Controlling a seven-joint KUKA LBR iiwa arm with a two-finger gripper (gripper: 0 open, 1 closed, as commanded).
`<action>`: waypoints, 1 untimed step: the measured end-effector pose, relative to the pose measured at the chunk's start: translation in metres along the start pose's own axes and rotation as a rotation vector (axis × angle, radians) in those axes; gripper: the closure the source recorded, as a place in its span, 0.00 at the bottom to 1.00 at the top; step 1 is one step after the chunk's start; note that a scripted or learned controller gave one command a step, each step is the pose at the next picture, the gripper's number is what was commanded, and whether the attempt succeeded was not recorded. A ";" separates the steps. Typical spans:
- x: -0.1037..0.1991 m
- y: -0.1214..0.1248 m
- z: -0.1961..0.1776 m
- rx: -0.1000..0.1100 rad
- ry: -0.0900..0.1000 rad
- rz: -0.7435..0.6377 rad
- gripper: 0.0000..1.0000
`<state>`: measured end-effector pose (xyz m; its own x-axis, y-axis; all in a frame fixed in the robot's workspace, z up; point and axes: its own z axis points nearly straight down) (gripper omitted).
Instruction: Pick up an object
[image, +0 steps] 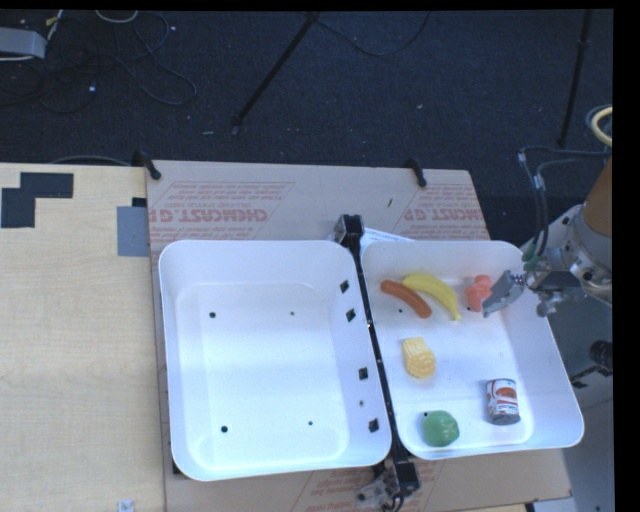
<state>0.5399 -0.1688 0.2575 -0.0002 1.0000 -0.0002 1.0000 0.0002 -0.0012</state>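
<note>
The right bin (540, 350) holds a yellow banana (432, 291), a brown-red sausage (406, 298), a small orange-red piece (479, 291), a yellow corn cob piece (419, 357), a green round fruit (439, 428) and a red-labelled can (502, 401) standing upright. My gripper (522, 298) hangs over the bin's upper right side, open, with nothing between its fingers. Its left finger (497, 296) is just right of the orange-red piece, close to it or touching it.
The left bin (260, 360) lies beside the right one, with a black clipped divider (365, 345) where their rims meet. Both rest on a cardboard sheet (240, 205). A light wooden bench top (70, 350) spreads to the left. Cables hang beside the arm at right.
</note>
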 end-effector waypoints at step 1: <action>0.042 0.068 0.104 0.006 0.003 -0.005 0.00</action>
<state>0.6080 -0.1270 0.1539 -0.0051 1.0000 0.0032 1.0000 0.0052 -0.0071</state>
